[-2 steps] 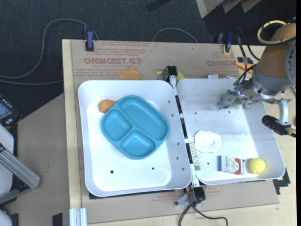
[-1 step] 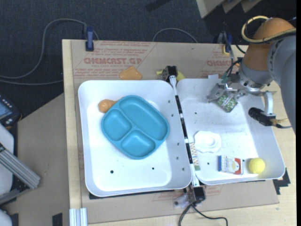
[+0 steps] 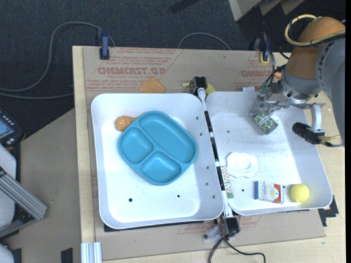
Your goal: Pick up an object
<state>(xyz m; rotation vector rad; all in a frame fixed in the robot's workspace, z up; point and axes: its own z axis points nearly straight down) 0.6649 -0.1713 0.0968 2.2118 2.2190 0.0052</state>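
White bins sit side by side. My gripper (image 3: pixel 267 109) hangs at the right bin's (image 3: pixel 307 171) upper part, over a greenish object (image 3: pixel 265 122); grip state I cannot tell. Blue divided plate (image 3: pixel 157 147) fills the left bin (image 3: pixel 109 185).

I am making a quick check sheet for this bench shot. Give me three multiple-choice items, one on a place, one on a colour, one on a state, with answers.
1. Where does the divided plate lie?
A. left bin
B. right bin
C. on the floor

2. What colour is the ball?
A. red
B. yellow
C. black

3. How does the plate sit?
A. face up
B. upside down
C. standing on edge

Answers:
1 A, it rests inside the left bin.
2 B, it is yellow, in the right bin beside the small carton.
3 A, its three compartments face upward.
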